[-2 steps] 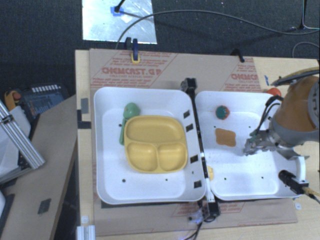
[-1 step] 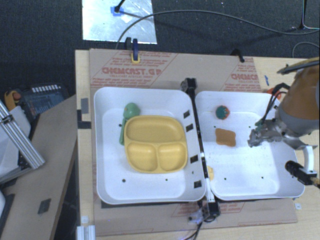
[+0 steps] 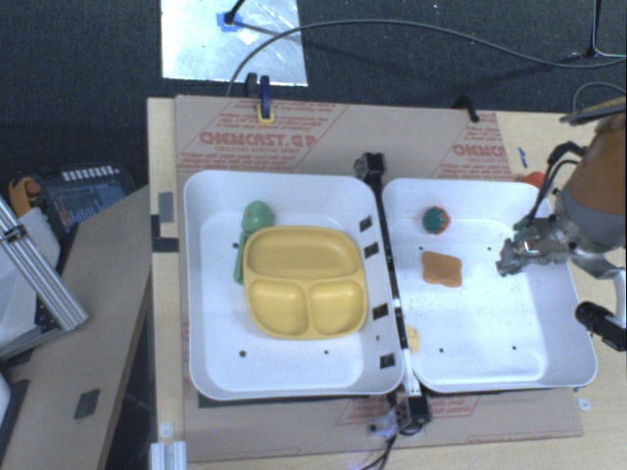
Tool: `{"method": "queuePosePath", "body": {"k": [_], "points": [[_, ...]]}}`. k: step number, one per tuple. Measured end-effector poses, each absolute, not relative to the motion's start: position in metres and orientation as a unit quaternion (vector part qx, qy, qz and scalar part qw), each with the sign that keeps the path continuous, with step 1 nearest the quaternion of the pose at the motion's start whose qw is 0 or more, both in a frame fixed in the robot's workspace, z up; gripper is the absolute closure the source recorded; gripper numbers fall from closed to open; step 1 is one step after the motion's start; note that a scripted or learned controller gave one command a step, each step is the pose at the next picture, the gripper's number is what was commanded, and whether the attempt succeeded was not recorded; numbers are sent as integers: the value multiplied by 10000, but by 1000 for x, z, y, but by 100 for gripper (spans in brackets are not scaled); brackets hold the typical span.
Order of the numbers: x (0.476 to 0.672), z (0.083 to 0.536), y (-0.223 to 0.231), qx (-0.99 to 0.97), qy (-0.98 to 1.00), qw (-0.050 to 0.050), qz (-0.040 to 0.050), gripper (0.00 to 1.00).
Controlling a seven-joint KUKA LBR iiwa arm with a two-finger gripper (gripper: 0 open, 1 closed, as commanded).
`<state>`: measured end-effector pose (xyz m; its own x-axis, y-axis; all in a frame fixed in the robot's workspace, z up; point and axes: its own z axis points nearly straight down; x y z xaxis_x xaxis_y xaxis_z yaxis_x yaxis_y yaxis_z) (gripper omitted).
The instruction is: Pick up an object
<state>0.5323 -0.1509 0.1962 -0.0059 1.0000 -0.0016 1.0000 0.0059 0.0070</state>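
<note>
Two shallow white plastic bins sit side by side on a brown cardboard sheet printed with red lettering, which covers the bench top.

The left bin holds two things. One is a yellow plastic divided tray with three compartments: one long one along its far side and two smaller ones nearer the camera. The other is a green plastic spoon-like utensil, whose rounded end pokes out past the tray's upper left corner while its handle runs down along the tray's left edge, partly tucked under it.

The right bin holds two loose objects in its far left part. A small round ball, teal with reddish patches, lies near the bin's back wall. Just in front of it, apart from it, lies a flat orange-brown block with rounded corners, resting on the bin floor. A small pale yellow scrap lies by the bin's left wall, near the divide between the bins.

The single grey arm enters from the right, and its gripper hangs over the right side of the right bin, well apart from both the ball and the block. Whether it is open or closed cannot be told at this angle, and nothing can be made out held in it.

One yellow-handled clamp pins the cardboard at the far edge.
</note>
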Motion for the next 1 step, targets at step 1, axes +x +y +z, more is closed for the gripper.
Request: {"method": "queuePosePath", "body": {"k": [1], "points": [[538, 249, -161, 7053, 7089, 33, 15, 100]]}}
